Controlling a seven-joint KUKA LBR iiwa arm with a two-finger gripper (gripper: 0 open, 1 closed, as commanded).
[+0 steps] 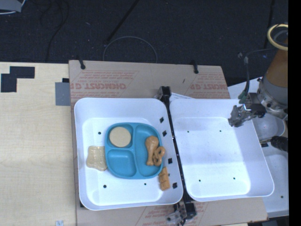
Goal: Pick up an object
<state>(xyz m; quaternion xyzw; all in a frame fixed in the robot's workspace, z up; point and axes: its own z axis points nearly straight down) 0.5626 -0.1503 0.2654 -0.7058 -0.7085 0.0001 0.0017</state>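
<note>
The gripper hangs over the right bin's far right corner; whether it is wide or narrow cannot be told. Well to its left, in the left bin, a blue divided tray carries a round tan disc and a drumstick-shaped piece, long axis running near to far. A pale slice touches the tray's left edge. A small brown piece is too blurred to identify.

Robotics lab test station, two white bins clamped side by side on a cardboard sheet over a pale wood worktop, loose cables on dark carpet along the top, grey-and-orange arm at right
</note>
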